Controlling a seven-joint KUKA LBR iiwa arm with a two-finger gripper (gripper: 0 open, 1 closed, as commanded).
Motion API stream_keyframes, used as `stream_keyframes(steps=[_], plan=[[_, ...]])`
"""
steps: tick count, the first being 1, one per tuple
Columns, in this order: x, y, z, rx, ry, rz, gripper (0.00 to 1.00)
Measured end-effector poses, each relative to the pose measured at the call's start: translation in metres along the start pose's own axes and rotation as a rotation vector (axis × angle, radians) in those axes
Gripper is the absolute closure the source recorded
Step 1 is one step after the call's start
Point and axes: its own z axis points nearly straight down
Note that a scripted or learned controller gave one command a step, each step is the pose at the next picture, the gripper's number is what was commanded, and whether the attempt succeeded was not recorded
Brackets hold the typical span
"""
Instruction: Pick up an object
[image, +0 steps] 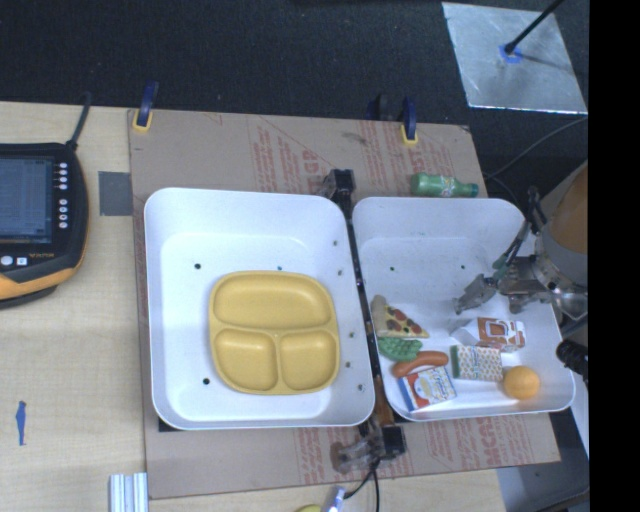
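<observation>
1. Toy food pieces are lying along the front edge of the right bin: a pizza slice, a green vegetable, a sausage, a small carton, a patterned packet, a snack pack and an orange.
2. Gripper is reaching in over that bin's right edge, its jaws hanging spread with nothing between them, near the snack pack.
3. Yellow divided plate is sitting in the left bin.
4. Green bottle is lying on the tabletop behind the right bin.
</observation>
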Motion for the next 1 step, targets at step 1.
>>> stream_keyframes(steps=[1], plan=[[0.0798,-0.0497,0.0303,0.002,0.001,-0.003,0.00]])
